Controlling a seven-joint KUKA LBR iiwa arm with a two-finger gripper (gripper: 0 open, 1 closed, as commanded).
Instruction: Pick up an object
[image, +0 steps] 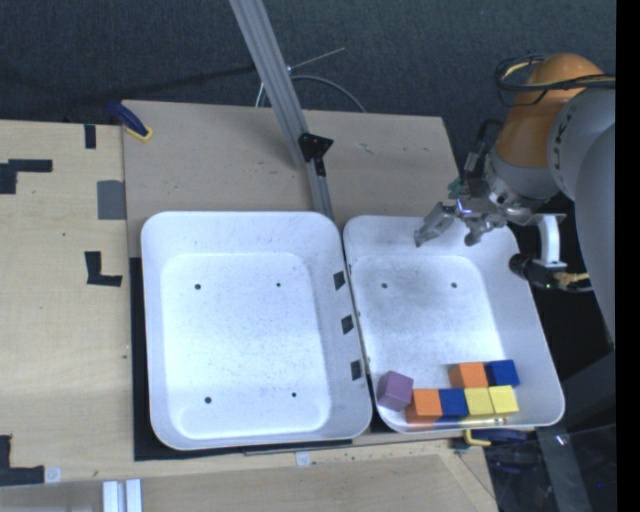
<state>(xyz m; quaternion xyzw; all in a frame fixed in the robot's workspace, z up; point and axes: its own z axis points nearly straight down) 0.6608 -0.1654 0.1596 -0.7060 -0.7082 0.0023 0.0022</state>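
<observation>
Small blocks lie clustered in the near right corner of the right bin (520, 330): a purple cube (396, 388), two orange ones (427, 402) (466, 376), two blue ones (502, 373) (453, 402) and two yellow ones (479, 401) (504, 399). My gripper (452, 229) hangs above the far edge of the right bin, well away from the blocks. Its two fingers are spread apart with nothing between them.
The left bin (240, 320) stands beside the right one. A slanted metal pole (285, 100) runs from the top down to the gap between the bins. Black tape marks and a blue-yellow item (130, 120) lie on the bench at the left.
</observation>
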